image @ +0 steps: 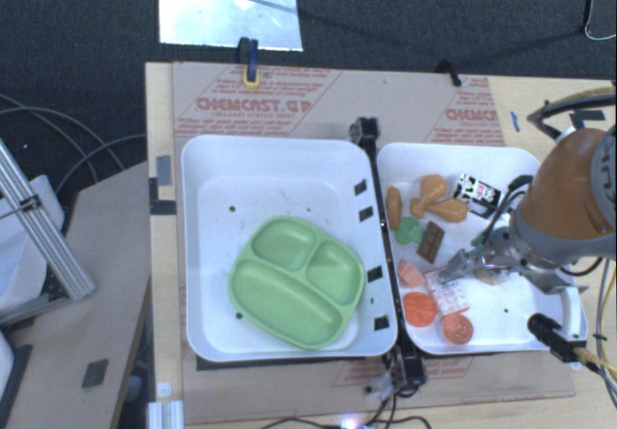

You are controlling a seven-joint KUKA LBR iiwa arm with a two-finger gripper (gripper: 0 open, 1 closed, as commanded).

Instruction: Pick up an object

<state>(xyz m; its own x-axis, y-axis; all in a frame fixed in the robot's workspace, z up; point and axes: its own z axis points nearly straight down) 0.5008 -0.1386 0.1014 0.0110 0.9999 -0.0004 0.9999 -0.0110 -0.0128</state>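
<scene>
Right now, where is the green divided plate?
The green divided plate lies in the left bin, toward its front right corner, close to the divider between the bins; the food toys sit across it in the right bin.

Small items in right bin, center-right of frame: tan drumstick (439,201), brown bar (430,243), green piece (409,229), orange slice (419,309), red-white packet (447,294), black-white card (477,191).
</scene>
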